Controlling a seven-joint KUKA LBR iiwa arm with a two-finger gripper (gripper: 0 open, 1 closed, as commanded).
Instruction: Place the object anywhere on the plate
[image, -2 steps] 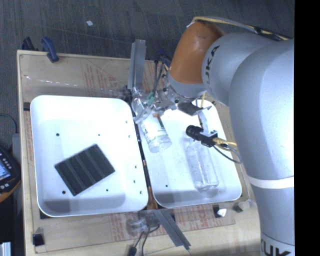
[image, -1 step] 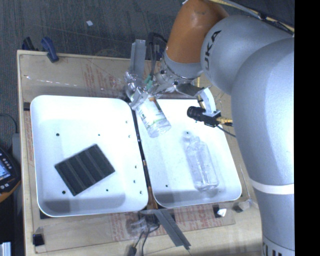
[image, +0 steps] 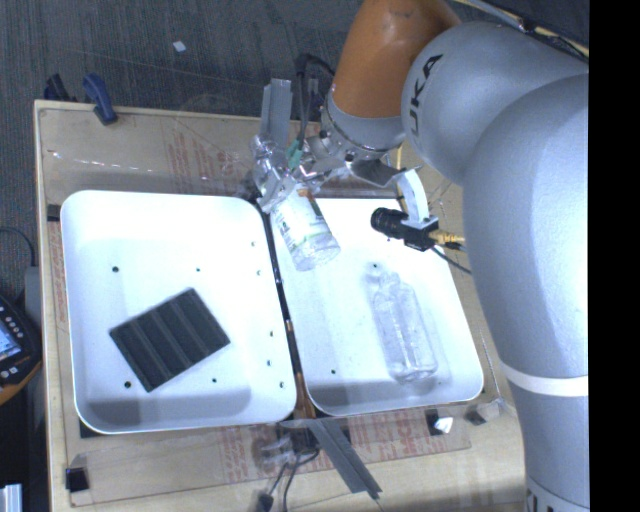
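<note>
A dark ribbed rectangular plate (image: 170, 338) lies flat in the left bin (image: 100, 230), toward its front. My gripper (image: 278, 188) hangs over the far end of the divide between the two bins. It is shut on the upper end of a clear plastic bottle (image: 307, 235). The bottle slants down and to the right from the fingers, over the far left corner of the right bin (image: 455, 300). It is well up and to the right of the plate.
A second clear plastic bottle (image: 403, 328) lies lengthwise in the right bin, toward the front right. The big grey arm covers the right side of the bench. A small black camera unit (image: 405, 226) juts out below the wrist.
</note>
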